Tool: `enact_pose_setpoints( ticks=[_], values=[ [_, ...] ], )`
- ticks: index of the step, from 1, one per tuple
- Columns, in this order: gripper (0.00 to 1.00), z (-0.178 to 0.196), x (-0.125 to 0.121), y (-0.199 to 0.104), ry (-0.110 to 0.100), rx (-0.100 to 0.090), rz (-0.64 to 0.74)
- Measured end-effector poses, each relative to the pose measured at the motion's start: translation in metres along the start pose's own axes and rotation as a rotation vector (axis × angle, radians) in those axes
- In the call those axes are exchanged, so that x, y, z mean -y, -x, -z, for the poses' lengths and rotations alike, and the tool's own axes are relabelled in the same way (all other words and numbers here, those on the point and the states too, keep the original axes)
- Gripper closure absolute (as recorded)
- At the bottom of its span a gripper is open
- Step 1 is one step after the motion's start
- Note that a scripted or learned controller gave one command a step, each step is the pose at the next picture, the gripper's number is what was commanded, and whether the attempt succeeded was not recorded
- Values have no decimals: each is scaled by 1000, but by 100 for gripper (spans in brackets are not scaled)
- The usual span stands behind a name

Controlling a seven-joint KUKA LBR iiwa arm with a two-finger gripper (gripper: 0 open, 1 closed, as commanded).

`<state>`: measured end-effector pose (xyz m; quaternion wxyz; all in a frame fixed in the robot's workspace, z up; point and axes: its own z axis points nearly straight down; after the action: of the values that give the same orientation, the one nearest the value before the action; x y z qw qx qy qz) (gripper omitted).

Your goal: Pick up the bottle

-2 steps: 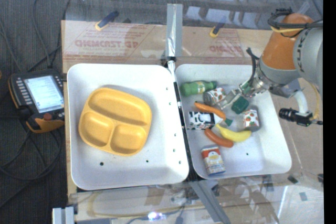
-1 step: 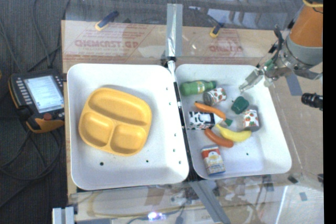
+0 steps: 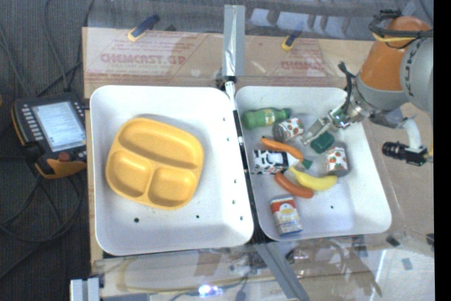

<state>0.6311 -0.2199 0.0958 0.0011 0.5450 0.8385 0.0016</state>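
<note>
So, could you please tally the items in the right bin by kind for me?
Bottle: 1
Cans: 3
Carrots/sausages: 2
Banana: 1
Cow-patterned carton: 1
Dark green piece: 1
Total: 9

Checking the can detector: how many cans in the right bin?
3. One can sits right of the green bottle, one can lies near the bin's right side, one can stands at the front. Others could hide under the clutter.
</note>
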Motion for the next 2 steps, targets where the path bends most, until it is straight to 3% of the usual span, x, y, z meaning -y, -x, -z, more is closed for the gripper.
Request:
enact_pose_setpoints(
  ticks=[1, 2],
  values=[
    [0, 43, -22, -64, -3, -1, 32],
    [0, -6, 7, -15, 3, 7, 29]
  ],
)
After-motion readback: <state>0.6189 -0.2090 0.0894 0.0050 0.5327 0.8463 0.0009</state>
